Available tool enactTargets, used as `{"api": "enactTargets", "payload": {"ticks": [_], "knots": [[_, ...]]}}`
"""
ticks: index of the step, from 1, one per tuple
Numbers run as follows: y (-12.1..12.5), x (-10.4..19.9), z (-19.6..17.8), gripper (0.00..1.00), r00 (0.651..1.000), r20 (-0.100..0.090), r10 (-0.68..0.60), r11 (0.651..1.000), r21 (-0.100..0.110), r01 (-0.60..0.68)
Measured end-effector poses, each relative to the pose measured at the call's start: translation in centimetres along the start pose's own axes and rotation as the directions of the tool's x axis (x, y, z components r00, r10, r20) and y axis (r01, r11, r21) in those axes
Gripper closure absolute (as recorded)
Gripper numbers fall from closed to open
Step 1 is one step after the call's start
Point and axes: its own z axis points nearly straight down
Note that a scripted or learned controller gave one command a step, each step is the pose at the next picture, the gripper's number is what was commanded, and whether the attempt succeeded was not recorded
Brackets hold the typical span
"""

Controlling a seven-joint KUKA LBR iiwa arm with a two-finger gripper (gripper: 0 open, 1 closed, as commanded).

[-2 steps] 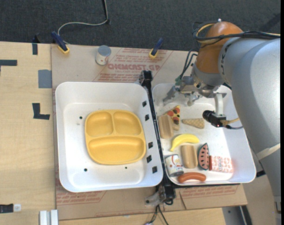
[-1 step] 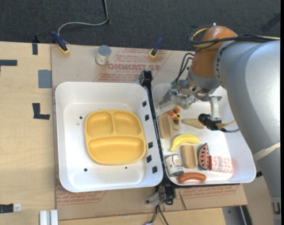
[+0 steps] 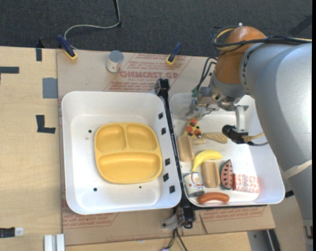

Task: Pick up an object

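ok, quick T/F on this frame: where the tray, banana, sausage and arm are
1. The yellow divided tray lies in the left bin. True.
2. The banana lies in the left bin. False: it is in the right bin, among the other toy foods.
3. The gripper is over the far end of the right bin. True.
4. The red sausage sits at the far end of the right bin. False: it lies along the near edge.
5. The watermelon slice is on the tray. False: it is in the right bin.

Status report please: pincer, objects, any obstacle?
Pincer low in right bin, nothing visibly held. Banana and toy food lie nearby. Yellow tray in left bin.
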Motion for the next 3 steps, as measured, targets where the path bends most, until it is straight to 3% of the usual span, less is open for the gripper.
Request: {"api": "enactTargets", "payload": {"ticks": [1, 2, 3], "knots": [[0.0, 7.7, -9.0, 1.0, 1.0, -0.003, 0.0, 1.0, 0.001, 0.0], [0.0, 7.7, -8.9, 0.0, 1.0, -0.002, 0.0, 1.0, 0.002, 0.0], [-0.1, 3.1, -8.9, 0.0, 1.0, -0.002, 0.002, 1.0, 0.002, -0.002]]}}
